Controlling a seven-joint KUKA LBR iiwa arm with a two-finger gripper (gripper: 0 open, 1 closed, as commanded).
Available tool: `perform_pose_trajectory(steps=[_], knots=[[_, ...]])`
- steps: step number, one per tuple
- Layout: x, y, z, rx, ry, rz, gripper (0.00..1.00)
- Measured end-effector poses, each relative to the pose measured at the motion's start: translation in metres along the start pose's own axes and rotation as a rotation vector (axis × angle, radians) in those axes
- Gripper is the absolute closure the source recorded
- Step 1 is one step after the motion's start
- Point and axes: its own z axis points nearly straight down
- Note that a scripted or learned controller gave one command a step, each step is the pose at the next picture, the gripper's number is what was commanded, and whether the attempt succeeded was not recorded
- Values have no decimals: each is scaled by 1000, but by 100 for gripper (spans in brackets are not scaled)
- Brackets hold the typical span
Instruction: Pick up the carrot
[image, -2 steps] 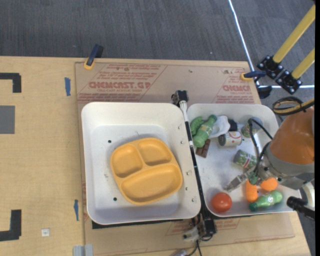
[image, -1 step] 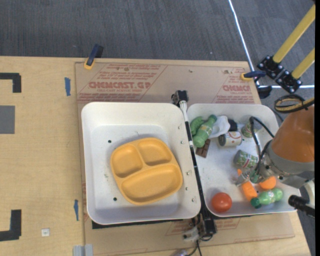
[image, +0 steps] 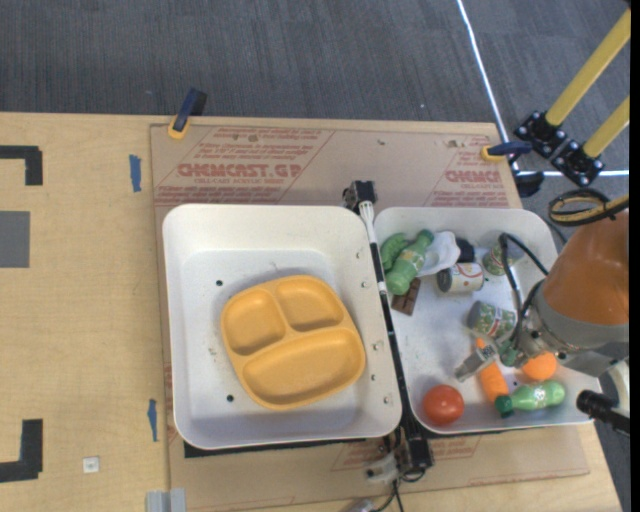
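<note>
Just carrot (image: 491, 380) beside hand (image: 497, 354)

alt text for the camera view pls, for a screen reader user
The gripper reaches from the right into the right bin, down beside the carrot among a tomato, an orange, green bottles and cans. The left bin holds a yellow divided plate.
</note>
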Motion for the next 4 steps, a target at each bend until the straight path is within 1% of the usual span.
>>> perform_pose_trajectory(steps=[1, 2, 3, 4], knots=[[31, 11, 9, 3, 1, 85, 0], [31, 12, 0, 0, 1, 86, 100], [30, 11, 8, 2, 1, -97, 100], [34, 12, 8, 2, 1, 29, 100]])
